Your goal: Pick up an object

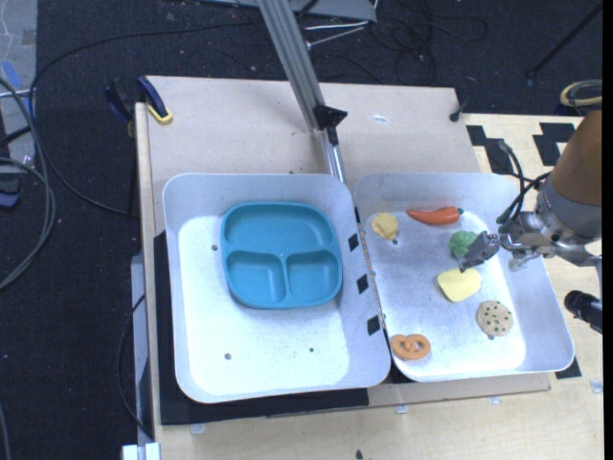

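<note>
Arm from right — tool (482,254) low (tilted)

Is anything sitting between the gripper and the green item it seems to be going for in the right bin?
Nothing visible does. The gripper is right at the edge of the green object in the right bin. The yellow piece lies just below them and the red pepper above, both off to the side.
</note>
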Motion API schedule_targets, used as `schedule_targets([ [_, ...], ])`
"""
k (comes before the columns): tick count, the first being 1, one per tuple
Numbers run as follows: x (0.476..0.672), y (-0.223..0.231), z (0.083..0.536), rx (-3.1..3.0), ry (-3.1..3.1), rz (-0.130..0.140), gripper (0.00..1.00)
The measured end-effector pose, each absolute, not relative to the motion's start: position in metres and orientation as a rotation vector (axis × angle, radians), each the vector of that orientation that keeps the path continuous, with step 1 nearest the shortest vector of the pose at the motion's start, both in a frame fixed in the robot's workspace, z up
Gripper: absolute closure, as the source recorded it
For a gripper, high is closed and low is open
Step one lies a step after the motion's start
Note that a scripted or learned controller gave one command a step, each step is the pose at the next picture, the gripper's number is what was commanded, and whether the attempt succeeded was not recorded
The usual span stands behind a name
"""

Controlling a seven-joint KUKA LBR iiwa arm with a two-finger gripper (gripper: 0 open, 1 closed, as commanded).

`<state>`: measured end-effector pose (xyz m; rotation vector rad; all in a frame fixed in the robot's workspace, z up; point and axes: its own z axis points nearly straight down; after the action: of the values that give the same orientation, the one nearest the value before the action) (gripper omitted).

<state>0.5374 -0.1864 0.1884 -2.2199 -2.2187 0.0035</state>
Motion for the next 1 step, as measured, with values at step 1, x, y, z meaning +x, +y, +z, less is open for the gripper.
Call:
schedule_targets([
  [1,0.5435,-0.1808,0.1414,-2.218,-2.220,0.003,0.00],
])
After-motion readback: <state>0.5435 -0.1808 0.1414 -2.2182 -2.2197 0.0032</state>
